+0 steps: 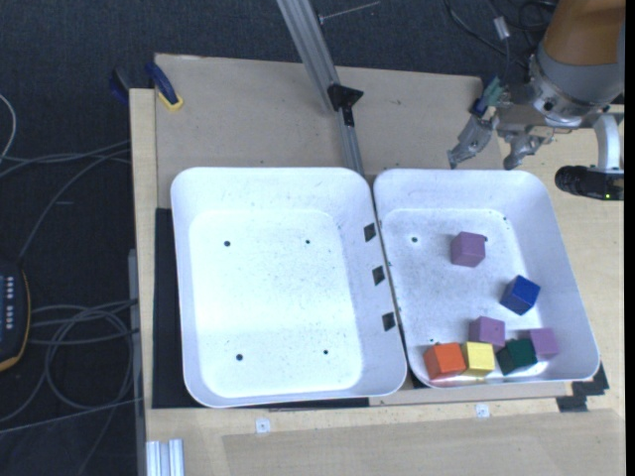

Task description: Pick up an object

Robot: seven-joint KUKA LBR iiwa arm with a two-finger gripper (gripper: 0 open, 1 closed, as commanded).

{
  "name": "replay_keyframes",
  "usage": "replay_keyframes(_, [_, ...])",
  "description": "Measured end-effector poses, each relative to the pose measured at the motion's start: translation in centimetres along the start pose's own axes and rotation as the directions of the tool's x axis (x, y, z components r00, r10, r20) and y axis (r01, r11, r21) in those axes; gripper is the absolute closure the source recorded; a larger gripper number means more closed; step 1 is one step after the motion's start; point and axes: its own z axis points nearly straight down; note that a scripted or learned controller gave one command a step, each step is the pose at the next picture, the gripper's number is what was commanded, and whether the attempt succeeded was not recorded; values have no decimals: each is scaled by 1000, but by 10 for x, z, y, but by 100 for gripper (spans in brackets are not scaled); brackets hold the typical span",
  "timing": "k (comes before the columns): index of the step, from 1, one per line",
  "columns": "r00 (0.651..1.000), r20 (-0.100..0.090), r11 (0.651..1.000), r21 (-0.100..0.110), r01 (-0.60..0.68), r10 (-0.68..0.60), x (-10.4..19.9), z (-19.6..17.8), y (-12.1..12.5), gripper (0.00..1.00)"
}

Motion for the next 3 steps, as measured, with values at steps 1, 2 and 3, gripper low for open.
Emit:
replay_keyframes(1, [1000,0,1000,0,0,0,0,0,0,0])
replay_keyframes(2, [1000,1,1000,7,-2,2,-5,62,-2,0])
replay_keyframes(3, [1000,0,1000,5,0,0,0,105,-2,0])
